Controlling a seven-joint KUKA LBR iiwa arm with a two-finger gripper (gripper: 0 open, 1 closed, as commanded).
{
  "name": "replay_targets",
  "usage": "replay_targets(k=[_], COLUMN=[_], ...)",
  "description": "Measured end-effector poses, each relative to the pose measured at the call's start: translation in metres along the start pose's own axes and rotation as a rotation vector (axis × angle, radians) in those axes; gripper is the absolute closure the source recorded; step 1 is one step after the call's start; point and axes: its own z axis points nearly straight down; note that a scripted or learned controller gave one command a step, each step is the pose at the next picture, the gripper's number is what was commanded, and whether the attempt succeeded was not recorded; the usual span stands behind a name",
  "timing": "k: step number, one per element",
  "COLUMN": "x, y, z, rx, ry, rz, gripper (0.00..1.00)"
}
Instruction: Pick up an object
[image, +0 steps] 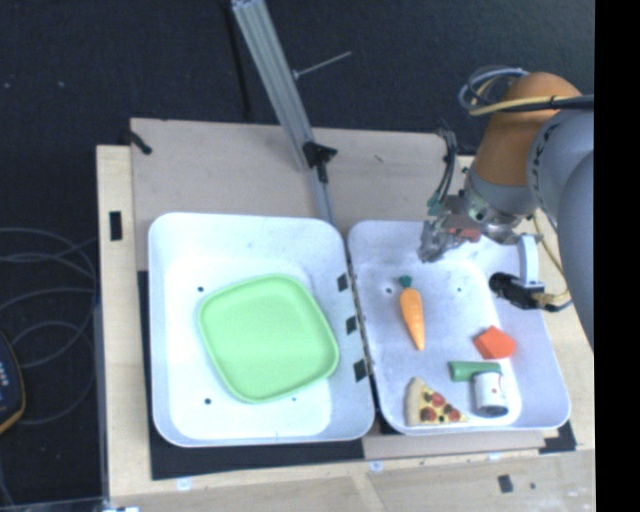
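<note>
The gripper (436, 243) hangs over the upper part of the right bin (385, 250), in the upper right of the frame, its dark fingers pointing down toward the white floor; nothing shows between them, and whether they are spread or pressed together I cannot tell. Just below and to the left of them lies a toy carrot (412, 314), green stub toward the top of the frame, orange body running down toward the bottom. Further toward the lower right of the same bin sits an orange block (495, 343). Below it lie a green piece (466, 370) and a white and grey cylinder (489, 392), the two close together. At the bin's lower edge, left of the cylinder, rests a toy pizza slice (432, 404). The left bin (180, 240) touches the right one along the middle of the frame and holds a pale green square plate (266, 337), lying flat near its centre. Both bins rest on the counter (210, 160).
</note>
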Motion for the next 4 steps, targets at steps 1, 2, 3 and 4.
replay_targets(k=[1,2,3,4], x=[0.002,0.002,0.053,0.102], y=[-0.006,-0.006,-0.014,-0.012], z=[-0.06,-0.059,-0.062,-0.059], rx=[-0.003,0.002,0.001,0.002], ry=[0.0,0.001,0.002,0.002], rz=[0.0,0.0,-0.004,-0.004], gripper=[1.0,1.0,1.0,1.0])
